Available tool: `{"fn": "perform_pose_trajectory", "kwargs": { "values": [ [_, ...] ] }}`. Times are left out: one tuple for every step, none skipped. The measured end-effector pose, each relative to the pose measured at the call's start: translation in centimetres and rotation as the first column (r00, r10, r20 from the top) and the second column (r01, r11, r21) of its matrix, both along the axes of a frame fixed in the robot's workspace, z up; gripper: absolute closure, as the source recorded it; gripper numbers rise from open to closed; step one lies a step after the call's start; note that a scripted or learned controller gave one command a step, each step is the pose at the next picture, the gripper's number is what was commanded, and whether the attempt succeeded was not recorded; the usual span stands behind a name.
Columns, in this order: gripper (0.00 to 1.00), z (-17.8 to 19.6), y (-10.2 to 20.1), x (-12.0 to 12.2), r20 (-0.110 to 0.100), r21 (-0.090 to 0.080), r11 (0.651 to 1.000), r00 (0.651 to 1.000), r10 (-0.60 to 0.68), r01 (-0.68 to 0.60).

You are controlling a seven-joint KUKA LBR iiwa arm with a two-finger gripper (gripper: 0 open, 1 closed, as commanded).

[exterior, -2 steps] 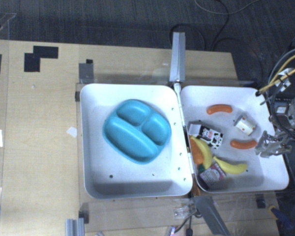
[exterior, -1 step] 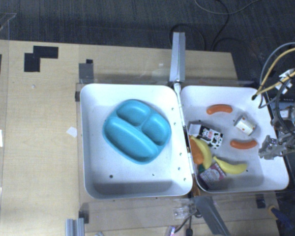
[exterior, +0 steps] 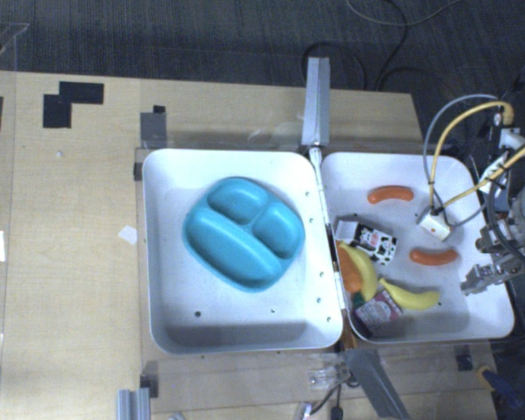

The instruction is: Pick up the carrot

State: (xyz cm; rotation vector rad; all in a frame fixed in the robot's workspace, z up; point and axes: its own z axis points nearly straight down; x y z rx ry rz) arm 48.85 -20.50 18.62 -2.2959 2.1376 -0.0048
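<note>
From the fixed overhead camera, you look down on a wooden bench bearing two shallow white bins side by side. The left bin carries a blue divided plate, three compartments showing, tilted a little and sitting near the middle. The right bin holds the clutter: the carrot, a short orange piece, lies against the bin's left wall, tucked just behind a yellow banana that curves across toward the bin's front. A small black-and-white patterned box rests just above the carrot, and a dark packet with pinkish print lies at the front left corner, touching the banana. Two orange-red sausages sit apart from that pile, the upper sausage toward the back of the bin and the lower sausage near its centre. The arm comes in from your right, trailing looping yellow and white cables over the bin's back corner. Its gripper hangs over the right edge of the right bin, well apart from the carrot and nearer the lower sausage; at this size and angle you cannot tell how its jaws stand, and nothing is seen between them.
</note>
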Motion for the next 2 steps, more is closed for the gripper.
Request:
{"fn": "perform_pose_trajectory", "kwargs": {
  "values": [
    [1.00, 5.7, 1.8, 5.5, 0.001, -0.002, 0.922, 0.922, 0.387, -0.387],
    [1.00, 14.4, 3.2, 3.6, 0.000, -0.006, 0.637, 0.637, 0.771, -0.771]
  ]
}}
